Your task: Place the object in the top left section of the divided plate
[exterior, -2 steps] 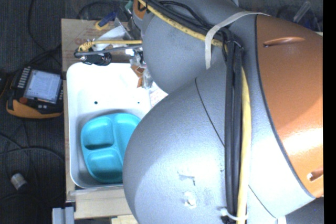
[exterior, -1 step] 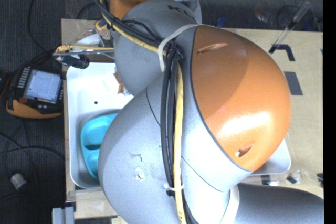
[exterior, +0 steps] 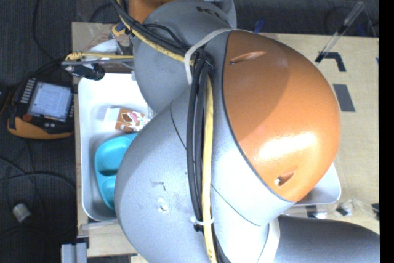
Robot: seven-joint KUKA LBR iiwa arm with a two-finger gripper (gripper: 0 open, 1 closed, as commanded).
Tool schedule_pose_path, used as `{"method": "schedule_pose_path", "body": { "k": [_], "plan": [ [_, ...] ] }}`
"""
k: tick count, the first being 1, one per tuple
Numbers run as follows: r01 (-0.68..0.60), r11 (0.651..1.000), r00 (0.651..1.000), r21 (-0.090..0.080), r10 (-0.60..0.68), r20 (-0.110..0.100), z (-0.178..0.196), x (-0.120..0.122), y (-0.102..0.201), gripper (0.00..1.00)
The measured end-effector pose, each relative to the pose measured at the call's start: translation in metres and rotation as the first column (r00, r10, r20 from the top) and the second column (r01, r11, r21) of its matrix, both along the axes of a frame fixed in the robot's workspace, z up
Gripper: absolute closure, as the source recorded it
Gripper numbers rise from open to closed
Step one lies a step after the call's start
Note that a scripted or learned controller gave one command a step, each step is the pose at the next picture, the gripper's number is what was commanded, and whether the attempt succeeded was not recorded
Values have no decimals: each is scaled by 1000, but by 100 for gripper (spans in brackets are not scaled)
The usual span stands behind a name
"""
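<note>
- Arm (exterior: pixel 246 151): grey body with large orange housings; it spreads across the middle and right of the camera view and covers most of the bench area. A bundle of black and yellow cables (exterior: pixel 200 132) runs along it, held by a white tie.
- Pincer: hidden under the arm's own bulk; whether it is released, clenched or grasping anything cannot be told.
- White bin (exterior: pixel 86 132): shallow, at the left of the counter; its left wall and part of its floor are exposed, the remainder is covered by the arm.
- Divided plate (exterior: pixel 111 163): turquoise, lying in the lower part of the white bin; two of its hollows show, the rest passes beneath the arm. Which section is which cannot be made out from the exposed part.
- Small packet (exterior: pixel 127 120): brown and white, lying on the bin floor just above the turquoise plate and beside the arm's edge. It sits outside the plate, apart from its rim or barely near it; whether this is the task's object cannot be confirmed.
- Second bin (exterior: pixel 329 194): one white corner shows at the lower right, beneath the orange housing.
- Counter (exterior: pixel 363 101): pale wood surface, exposed at the right, bearing dark tape marks.
- Handheld control pendant (exterior: pixel 43 108): orange and grey with a lit screen, on the dark floor to the left of the counter, with cables trailing near it.
</note>
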State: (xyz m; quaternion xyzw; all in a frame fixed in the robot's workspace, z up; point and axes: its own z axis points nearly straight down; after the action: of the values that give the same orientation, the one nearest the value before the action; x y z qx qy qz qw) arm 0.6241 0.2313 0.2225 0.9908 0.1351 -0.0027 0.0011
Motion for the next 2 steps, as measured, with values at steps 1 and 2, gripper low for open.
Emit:
{"method": "schedule_pose_path", "body": {
  "k": [1, 2],
  "plan": [
    [-200, 980, 980, -3, 200, 0, -85, 35, -6, 0],
    [-331, 943, 941, -21, 331, 71, -121, -64, -34, 0]
  ]
}}
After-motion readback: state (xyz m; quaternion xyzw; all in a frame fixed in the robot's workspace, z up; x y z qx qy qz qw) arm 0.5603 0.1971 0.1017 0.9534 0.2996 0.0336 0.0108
